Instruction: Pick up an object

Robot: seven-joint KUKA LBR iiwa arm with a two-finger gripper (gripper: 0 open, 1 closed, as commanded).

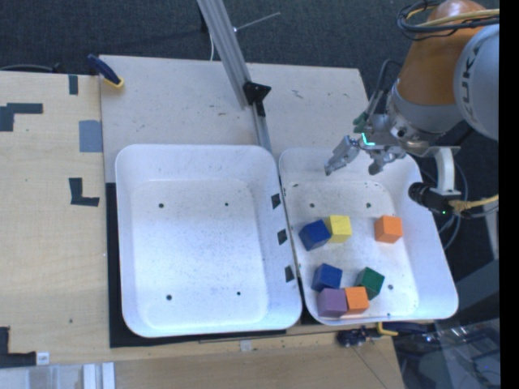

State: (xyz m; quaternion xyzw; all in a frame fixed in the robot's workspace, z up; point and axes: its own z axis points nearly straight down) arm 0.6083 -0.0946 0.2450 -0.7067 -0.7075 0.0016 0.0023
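Observation:
The right bin [422, 286] holds several small blocks. A blue block [315, 234] touches a yellow block [340, 227] near its middle. An orange block [388, 228] lies alone toward the right wall. At the front sit another blue block [328, 276], a green block [371, 281], a purple block [332, 301] and a second orange block [357, 299], close together. My gripper [356, 160] hangs above the bin's far edge, open, with nothing between its fingers. It is well behind all the blocks.
The left bin [134, 168] stands beside the right one. A grey metal bar [231, 51] slants down from the top to the gap between the bins. A blue and yellow tool [105, 70] lies on the bench at the far left.

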